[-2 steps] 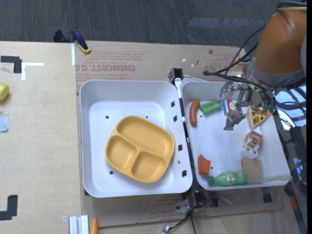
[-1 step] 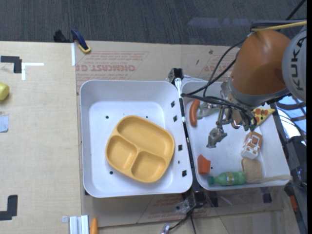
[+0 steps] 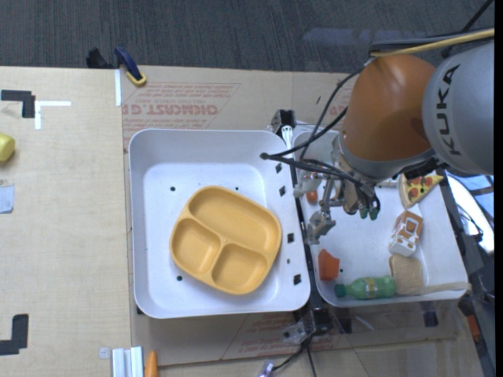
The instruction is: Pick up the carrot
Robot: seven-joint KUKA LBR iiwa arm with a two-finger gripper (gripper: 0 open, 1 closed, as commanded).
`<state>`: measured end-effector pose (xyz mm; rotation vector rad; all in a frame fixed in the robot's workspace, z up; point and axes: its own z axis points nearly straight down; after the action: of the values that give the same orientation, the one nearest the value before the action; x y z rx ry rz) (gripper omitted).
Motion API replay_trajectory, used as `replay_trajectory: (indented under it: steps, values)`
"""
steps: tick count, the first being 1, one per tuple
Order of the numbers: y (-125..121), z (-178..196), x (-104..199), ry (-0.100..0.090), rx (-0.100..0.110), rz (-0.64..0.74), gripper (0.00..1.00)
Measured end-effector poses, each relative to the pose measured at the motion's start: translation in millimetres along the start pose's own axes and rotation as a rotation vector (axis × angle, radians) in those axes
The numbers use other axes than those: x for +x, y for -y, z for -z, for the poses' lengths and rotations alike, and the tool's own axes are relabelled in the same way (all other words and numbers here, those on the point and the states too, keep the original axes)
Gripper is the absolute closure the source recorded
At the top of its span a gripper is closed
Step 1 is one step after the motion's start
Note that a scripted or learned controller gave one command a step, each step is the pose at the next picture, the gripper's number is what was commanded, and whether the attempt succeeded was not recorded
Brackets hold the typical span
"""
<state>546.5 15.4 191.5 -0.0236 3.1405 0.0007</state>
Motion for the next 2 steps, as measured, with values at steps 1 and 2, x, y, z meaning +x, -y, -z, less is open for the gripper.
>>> replay_trajectory:
  steps: [1,2]
  values:
    - [-88.3,-62.5,26.6,-0.001,-0.001,0.149,0.0]
    - [-88.5,-53.0,25.2,0.002,0.001,0.152,1.0]
